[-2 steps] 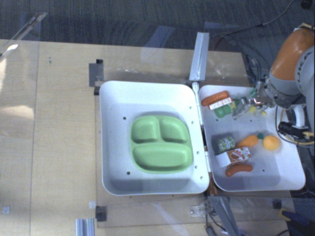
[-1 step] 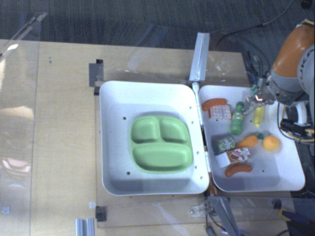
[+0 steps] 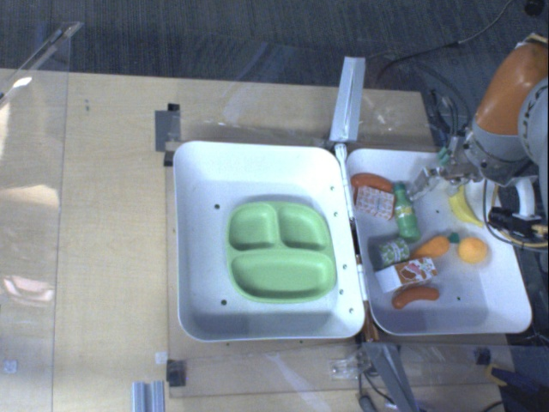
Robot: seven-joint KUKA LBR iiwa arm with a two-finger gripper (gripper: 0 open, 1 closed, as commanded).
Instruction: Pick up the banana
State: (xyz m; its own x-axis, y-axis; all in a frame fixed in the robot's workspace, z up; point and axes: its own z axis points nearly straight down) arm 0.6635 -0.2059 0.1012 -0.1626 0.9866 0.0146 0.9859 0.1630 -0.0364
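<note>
- Nearest to me in the right bin (image 3: 506,316) I log a reddish sausage (image 3: 415,295) lying by the near wall.
- Just beyond it sits a small red-and-white packet (image 3: 416,270), with a dark green packet (image 3: 392,251) touching its far-left side.
- A carrot (image 3: 431,247) lies to the right of those packets, and a small orange fruit (image 3: 472,250) rests just beside the carrot's right end.
- A green bottle (image 3: 405,214) lies on its side in the middle of the bin; to its left are a red checked packet (image 3: 374,202) and a second sausage (image 3: 371,182) at the far-left corner.
- The banana (image 3: 464,207) lies against the right part of the bin, far of the orange fruit, partly covered by the arm (image 3: 515,101).
- The gripper (image 3: 429,178) hangs over the far part of the right bin, between the bottle and the banana. I cannot tell how its tool stands, and I see nothing grasped.
- The left bin (image 3: 197,230) bears a green compartment tray (image 3: 280,250) at its centre.
</note>
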